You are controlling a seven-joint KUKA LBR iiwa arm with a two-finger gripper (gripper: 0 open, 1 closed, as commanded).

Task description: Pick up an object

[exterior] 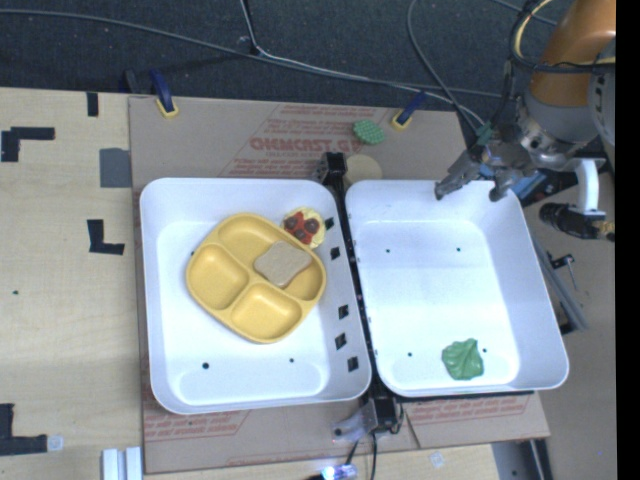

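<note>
My gripper (468, 186) hangs over the far right rim of the right bin (440, 268), its two fingers spread apart with nothing between them. A green leaf-shaped toy (463, 358) lies near the front of the right bin, well below the gripper. In the left bin (170, 288) sits a yellow divided plate (255, 276) with a tan slice of toast (281, 262) on it. A small red and yellow toy (304, 225) rests at the plate's far right edge.
A small green round thing (368, 131) lies on the cardboard behind the bins. Black clips (333, 164) join the bins along the middle seam. Cables run across the dark floor at the back.
</note>
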